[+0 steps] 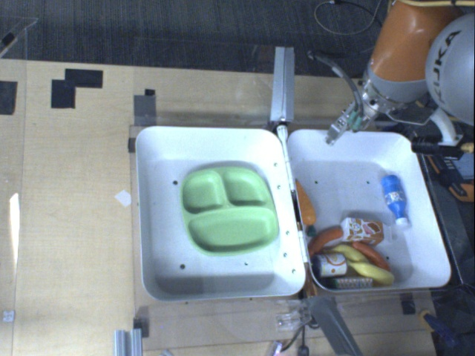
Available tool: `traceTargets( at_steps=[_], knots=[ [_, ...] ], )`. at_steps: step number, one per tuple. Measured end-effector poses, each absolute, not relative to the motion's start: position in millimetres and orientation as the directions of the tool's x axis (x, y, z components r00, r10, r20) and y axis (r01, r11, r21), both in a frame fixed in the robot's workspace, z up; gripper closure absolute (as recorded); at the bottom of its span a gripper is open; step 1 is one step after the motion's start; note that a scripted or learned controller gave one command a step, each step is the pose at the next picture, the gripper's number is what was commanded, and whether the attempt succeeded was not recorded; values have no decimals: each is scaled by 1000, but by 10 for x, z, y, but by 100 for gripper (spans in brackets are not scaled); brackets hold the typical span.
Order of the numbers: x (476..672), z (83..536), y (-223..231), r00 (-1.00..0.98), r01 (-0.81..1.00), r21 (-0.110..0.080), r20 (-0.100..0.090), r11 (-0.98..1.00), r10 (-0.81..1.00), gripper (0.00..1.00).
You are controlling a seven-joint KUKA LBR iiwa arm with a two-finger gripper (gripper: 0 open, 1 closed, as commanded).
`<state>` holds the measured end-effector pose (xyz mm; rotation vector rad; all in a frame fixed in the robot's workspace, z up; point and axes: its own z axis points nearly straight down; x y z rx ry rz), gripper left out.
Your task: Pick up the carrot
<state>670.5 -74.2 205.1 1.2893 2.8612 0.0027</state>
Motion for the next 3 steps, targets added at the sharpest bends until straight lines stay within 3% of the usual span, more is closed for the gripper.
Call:
traceTargets(
  at_steps=[1, 2, 3],
  knots=[
    [6604, 1932, -508, -880, 474, 2, -1, 880, 474, 100],
    [6567, 937, -985, -848, 530, 5, -5, 848, 530, 100],
    [6638, 1846, -688, -972, 237, 3, -7, 972, 237, 100]
  ],
)
